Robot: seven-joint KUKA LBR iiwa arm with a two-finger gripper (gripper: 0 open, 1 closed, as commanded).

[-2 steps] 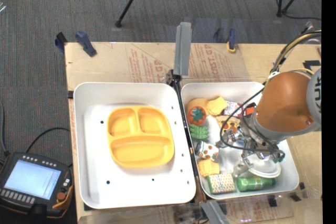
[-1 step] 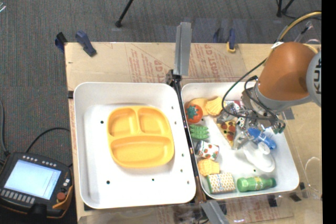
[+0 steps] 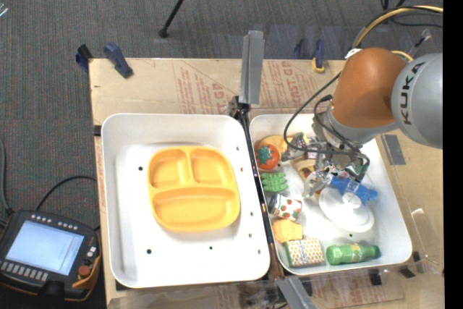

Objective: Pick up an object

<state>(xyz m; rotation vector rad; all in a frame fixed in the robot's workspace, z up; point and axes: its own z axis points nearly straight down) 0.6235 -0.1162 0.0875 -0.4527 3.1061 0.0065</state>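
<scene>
Gripper (image 3: pixel 327 168) low in the right bin (image 3: pixel 394 202), over cluttered toys, whether open or closed cannot be told, blue object (image 3: pixel 354 189) and white dish (image 3: pixel 347 212) just beside it, yellow divided tray (image 3: pixel 193 188) in left bin (image 3: pixel 123 155)

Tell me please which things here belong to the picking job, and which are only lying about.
For the job:
gripper
right bin with its items: green bottle, white lid, blue toy, orange fruit toy

Lying about:
left bin
yellow divided tray
teach pendant
</scene>
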